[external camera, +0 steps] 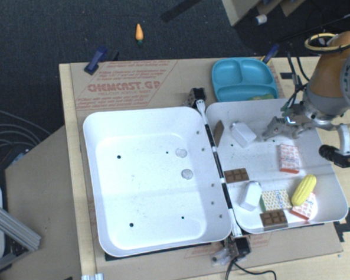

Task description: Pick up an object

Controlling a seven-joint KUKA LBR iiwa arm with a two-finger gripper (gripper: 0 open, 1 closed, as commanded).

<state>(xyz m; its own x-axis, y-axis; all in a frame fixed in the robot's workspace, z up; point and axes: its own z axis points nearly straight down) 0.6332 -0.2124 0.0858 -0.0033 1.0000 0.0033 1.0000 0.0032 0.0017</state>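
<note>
Currently we are seeing the gripper (276, 128) hanging low over the right bin's (337, 185) upper part, fingers (268, 133) looking spread and holding nothing. Nearest to it, the white block (242, 133) is sitting just to its left, with the red-and-white packet (288, 158) just below. Corn (303, 189), chocolate bars (236, 175) and other items are lying nearer the front. We are judging this as the approach step, no grasp yet. Next we are needing to centre over one item, descend, then close.

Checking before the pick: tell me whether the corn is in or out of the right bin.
In: the corn lies inside the right bin.
</note>
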